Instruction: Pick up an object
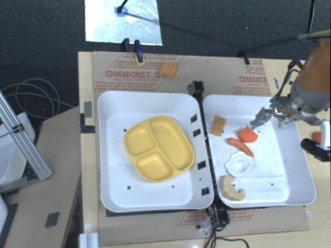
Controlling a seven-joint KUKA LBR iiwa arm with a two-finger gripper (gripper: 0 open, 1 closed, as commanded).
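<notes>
Hand hanging over the right bin near its far edge, finger spread impossible to tell, glossy orange piece lying just beside it, carrot, fried egg, croissant trailing toward the near edge, yellow divided plate sitting mid left bin.

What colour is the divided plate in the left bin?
Yellow, a pale mustard shade; the divided plate shows clearly in the camera view.
</notes>
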